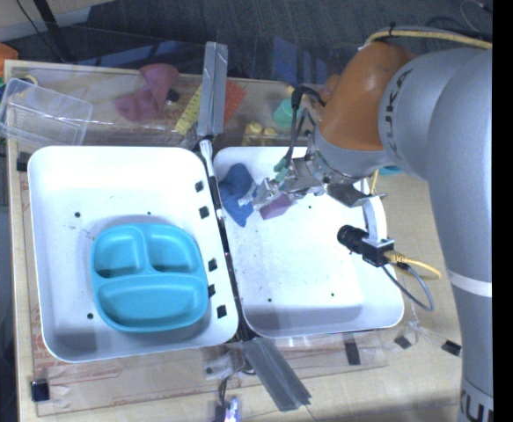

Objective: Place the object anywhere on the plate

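The grey arm (441,148) with its orange band reaches in from the right over the counter (419,227) and bends down into the right bin (326,315). In the left bin (54,236) sits the blue plate (149,275), a divided tray with three compartments, nothing lying on it. The end effector (278,199) hangs low in the far left part of the right bin, well apart from the plate. Just beside it lies a blue object (235,193), and a small purple object (274,207) sits right at its tip; whether it grips either one, or stands released, cannot be told from this slant. The step in hand appears to be the pickup. The next move would call for a confirmed hold, a lift clear of the bin walls, and a carry leftward across the divider (216,236) to the plate.
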